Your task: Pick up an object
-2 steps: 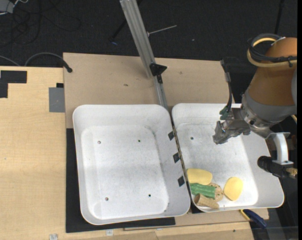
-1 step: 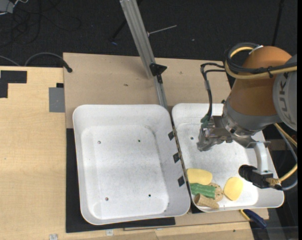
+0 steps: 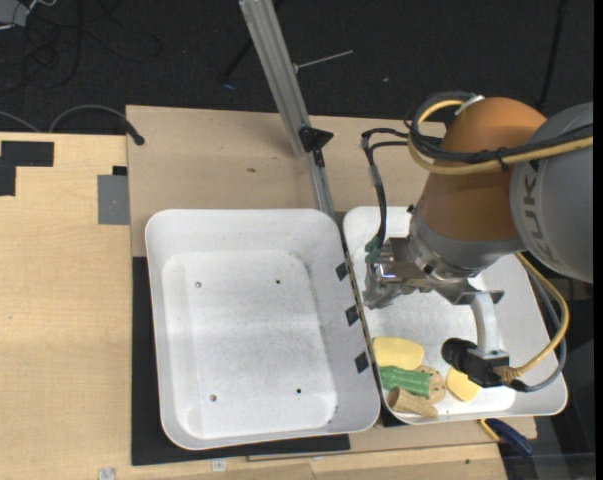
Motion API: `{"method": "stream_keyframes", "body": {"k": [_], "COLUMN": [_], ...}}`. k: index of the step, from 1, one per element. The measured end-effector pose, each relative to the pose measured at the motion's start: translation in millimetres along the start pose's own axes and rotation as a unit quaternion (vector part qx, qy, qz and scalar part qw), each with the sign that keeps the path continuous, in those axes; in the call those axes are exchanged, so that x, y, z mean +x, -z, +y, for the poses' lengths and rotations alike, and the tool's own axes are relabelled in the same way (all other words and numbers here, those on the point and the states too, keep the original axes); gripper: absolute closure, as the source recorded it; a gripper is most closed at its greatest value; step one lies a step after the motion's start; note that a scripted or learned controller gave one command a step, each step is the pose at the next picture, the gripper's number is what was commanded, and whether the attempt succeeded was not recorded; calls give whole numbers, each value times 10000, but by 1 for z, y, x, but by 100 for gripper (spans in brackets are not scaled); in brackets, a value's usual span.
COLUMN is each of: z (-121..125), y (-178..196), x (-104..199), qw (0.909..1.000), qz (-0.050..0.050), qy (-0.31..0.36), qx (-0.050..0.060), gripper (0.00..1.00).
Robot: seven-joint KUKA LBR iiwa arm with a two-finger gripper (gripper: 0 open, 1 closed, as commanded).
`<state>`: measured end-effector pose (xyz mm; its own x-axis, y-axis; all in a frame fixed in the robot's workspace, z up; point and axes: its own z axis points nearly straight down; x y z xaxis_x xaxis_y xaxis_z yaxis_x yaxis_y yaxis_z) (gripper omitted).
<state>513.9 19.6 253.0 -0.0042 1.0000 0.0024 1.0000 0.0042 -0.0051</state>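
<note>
Where the arm stands: over the right bin (image 3: pixel 428 318), reaching in from the right, with the orange band (image 3: pixel 481 138) uppermost.
Gripper (image 3: pixel 383 286): low over the right bin's left side, just beside the wall it shares with the left bin (image 3: pixel 181 238). Whether it is spread or pressed together cannot be told from this angle.
Bins: two, white and shallow, side by side.
Objects: four for certain, perhaps five, all bunched at the right bin's near end and apart from the gripper.
Yellow: two. The oval (image 3: pixel 397 352) lies closest to the gripper, on the near side of it. The wedge (image 3: pixel 463 386) lies further right, near the front wall.
Green: one. The green piece (image 3: pixel 405 379) lies lengthwise just beside the oval, on its near side.
Tan: one tan piece (image 3: pixel 413 403) against the front wall, touching the green piece. A tan bit (image 3: pixel 437 382) between the green piece and the wedge may be a second one or part of the first; I cannot tell.
Clips: three black clips (image 3: pixel 351 315), spaced along the seam between the bins.
Dots: four dark dots (image 3: pixel 278 283) on the left bin's floor, roughly at the corners of a square.
Rail: one metal rail (image 3: pixel 281 78), slanting from the far side down toward the seam.
Mat: one black mat (image 3: pixel 143 368) under the left bin, showing along its left and near edges.
Bench: one tan board (image 3: pixel 211 158) bears both bins.
</note>
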Motion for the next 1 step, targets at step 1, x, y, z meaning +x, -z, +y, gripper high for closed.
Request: {"method": "stream_keyframes", "body": {"k": [1], "z": [-6], "y": [-18], "x": [53], "qw": [10000], "qz": [-5], "qy": [1], "qx": [11], "gripper": [100]}}
